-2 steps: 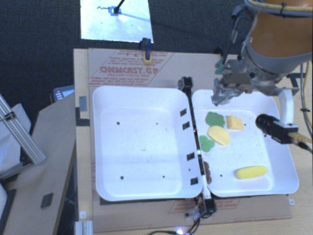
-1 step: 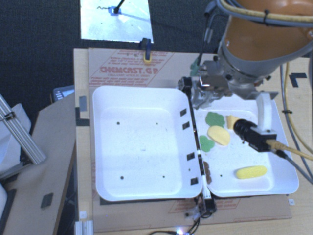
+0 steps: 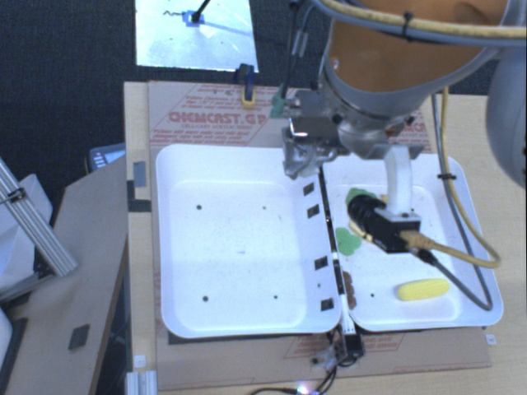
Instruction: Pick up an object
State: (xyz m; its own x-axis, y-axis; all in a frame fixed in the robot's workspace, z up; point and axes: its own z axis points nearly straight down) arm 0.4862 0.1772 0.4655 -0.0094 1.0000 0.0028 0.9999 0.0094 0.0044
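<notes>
The right bin (image 3: 461, 220) holds a yellow, corn-like object (image 3: 422, 289) near its front right. A green object (image 3: 359, 197) lies at its left middle, partly hidden behind a black box on the arm. A second, flatter green piece (image 3: 347, 242) lies just in front of it. Small brown bits (image 3: 348, 286) sit by the divider. My gripper (image 3: 303, 161) hangs over the back end of the divider between the two bins, above and left of the green objects. Nothing is seen in its grasp.
The left bin (image 3: 239, 237) shows bare white floor. A black box with a yellow cable (image 3: 384, 225) hangs from the arm over the right bin. The large orange and grey arm body (image 3: 412, 31) covers the back right. Cardboard (image 3: 214, 118) lies under the bins.
</notes>
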